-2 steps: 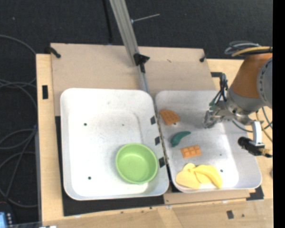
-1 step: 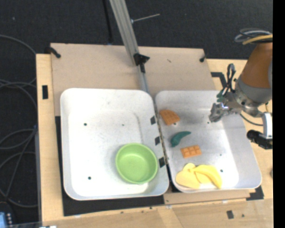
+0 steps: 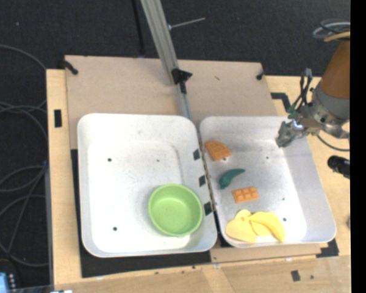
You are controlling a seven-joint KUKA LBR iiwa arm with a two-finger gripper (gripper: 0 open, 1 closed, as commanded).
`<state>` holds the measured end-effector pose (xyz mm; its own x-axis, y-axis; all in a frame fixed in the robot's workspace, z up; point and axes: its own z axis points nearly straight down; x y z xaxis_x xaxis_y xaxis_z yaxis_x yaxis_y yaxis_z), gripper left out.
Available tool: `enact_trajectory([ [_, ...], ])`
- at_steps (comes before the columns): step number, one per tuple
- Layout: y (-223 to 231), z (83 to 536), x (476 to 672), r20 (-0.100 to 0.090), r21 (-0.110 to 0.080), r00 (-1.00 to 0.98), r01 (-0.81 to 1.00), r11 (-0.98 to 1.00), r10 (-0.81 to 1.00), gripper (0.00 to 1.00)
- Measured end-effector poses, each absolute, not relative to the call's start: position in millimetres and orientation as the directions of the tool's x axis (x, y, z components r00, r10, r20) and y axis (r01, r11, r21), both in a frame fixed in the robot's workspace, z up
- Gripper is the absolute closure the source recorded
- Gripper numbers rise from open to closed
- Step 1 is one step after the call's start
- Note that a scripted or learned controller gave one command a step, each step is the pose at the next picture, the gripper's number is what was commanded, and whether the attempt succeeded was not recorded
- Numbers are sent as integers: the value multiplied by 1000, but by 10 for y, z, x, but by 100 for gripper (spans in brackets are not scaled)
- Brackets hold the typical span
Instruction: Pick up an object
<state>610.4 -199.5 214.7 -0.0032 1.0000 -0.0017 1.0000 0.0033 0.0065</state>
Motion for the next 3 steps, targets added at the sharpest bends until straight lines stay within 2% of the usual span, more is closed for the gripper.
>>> enact_trajectory([
  [1, -2008, 2512, 6114, -1, 6, -4, 1000, 4, 1000, 100],
  [2, -1434, 2600, 6049, 2, 3, -8, 1000, 8, 1000, 100],
  [3, -975, 2489, 6008, 0, 1, -5, 1000, 5, 1000, 100],
])
